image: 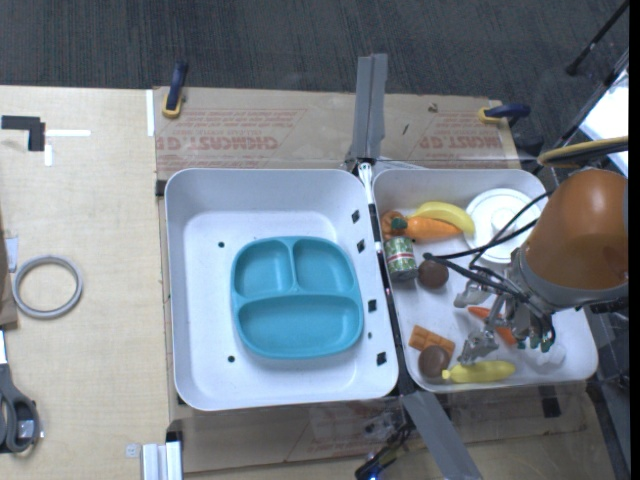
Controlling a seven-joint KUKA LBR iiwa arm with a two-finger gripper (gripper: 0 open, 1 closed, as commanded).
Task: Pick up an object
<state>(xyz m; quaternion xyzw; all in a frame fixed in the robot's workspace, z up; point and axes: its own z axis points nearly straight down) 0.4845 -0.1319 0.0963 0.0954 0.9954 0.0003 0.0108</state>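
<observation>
My gripper [484,334] hangs low over the front part of the right bin [570,373], reaching in from the right under the orange band of the arm. Just below its tips lies a yellow banana-shaped toy [483,371], with a brown round piece [431,362] and an orange-brown block [431,339] to its left. Something small and orange-red [503,334] lies under the gripper body. Further back in the bin sit a second banana [444,213], a carrot [432,229], a small can [401,255], a dark brown ball [433,274] and a white plate [497,214].
The left bin [190,298] holds a blue divided tray [297,296]. A roll of grey tape [46,286] and scissors [18,420] lie on the bench at the far left. Clamps [176,88] stand at the cardboard's back edge.
</observation>
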